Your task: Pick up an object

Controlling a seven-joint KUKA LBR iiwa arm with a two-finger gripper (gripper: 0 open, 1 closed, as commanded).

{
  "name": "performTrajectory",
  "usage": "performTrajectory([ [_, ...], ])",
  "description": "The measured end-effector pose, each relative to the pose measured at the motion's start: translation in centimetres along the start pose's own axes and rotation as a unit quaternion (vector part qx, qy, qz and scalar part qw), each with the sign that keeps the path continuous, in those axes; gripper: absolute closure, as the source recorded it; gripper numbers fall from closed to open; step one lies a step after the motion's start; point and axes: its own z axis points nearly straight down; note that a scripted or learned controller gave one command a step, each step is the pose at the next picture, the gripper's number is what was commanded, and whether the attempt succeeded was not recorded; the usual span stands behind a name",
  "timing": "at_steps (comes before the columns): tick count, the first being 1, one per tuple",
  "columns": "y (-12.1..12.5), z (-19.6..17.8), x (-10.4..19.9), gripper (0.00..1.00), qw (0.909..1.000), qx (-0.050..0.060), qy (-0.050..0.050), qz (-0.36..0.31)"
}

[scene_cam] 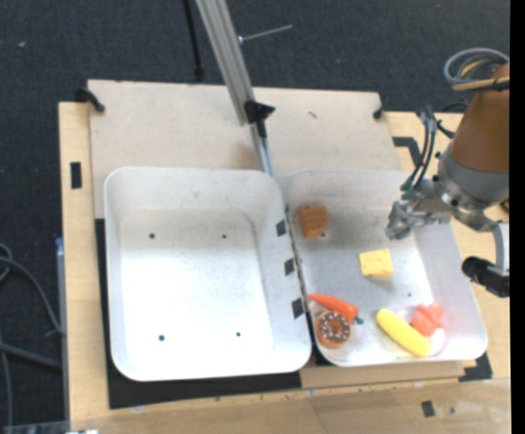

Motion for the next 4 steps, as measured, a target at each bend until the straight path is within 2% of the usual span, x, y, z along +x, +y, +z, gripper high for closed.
performTrajectory([
  [1,0.1,-2.3,-0.1,1.00,1.0000,0.001,0.001,-0.001],
  [4,1.2,-2.3,14.2,1.00,1.0000,0.002,0.001,-0.002],
])
